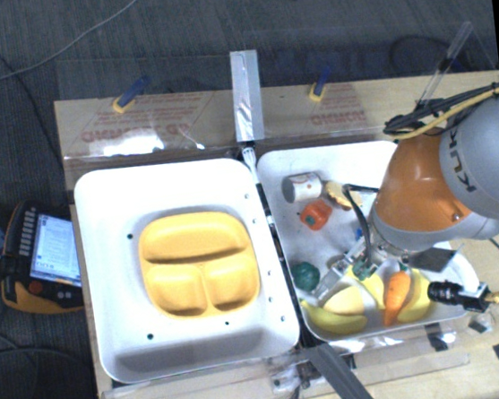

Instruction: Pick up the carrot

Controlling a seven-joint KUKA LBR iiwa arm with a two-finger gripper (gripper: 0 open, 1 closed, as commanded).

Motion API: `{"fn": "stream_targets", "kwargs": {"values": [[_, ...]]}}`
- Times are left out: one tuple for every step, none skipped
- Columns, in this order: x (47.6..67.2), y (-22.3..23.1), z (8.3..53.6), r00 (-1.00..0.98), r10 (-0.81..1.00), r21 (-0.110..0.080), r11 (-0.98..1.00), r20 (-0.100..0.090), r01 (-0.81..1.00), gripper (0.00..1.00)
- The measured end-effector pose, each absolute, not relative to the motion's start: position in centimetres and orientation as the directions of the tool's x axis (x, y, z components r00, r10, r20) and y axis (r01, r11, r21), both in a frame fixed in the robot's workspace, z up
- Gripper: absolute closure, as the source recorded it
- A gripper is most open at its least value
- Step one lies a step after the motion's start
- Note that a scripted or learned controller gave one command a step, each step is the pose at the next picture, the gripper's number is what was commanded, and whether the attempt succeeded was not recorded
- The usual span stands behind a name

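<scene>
The orange carrot [394,298] lies in the right bin [279,207] near its front edge, its thick end up and its tip toward the front wall. It rests among yellow fruit, with a banana [336,315] to its left. My gripper [355,264] hangs low in the bin, just up and left of the carrot's thick end. The arm's orange band [420,193] and grey wrist hide the bin's right half.
The right bin also holds a green round item [306,275], a small red-orange piece [316,216] and a grey-white cylinder [302,186]. A yellow divided tray [199,262] sits in the left bin [112,256]. A handheld pendant [40,260] lies off the bench's left side.
</scene>
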State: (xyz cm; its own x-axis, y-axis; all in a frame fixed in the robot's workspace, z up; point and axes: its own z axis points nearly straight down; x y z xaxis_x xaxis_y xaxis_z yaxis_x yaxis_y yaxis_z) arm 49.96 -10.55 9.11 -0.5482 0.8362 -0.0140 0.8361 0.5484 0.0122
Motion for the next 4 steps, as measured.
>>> {"fn": "stream_targets", "kwargs": {"values": [[48.4,-15.9,19.6,-0.536,0.844,-0.001,0.536,-0.002,0.844,0.0],[48.9,-22.3,9.1,-0.635,0.773,0.009,0.635,-0.01,0.773,0.0],[49.0,-13.9,9.1,-0.583,0.813,0.011,0.583,-0.014,0.813,0.0],[49.1,-13.7,10.1,-0.584,0.812,0.016,0.584,-0.014,0.811,1.0]]}}
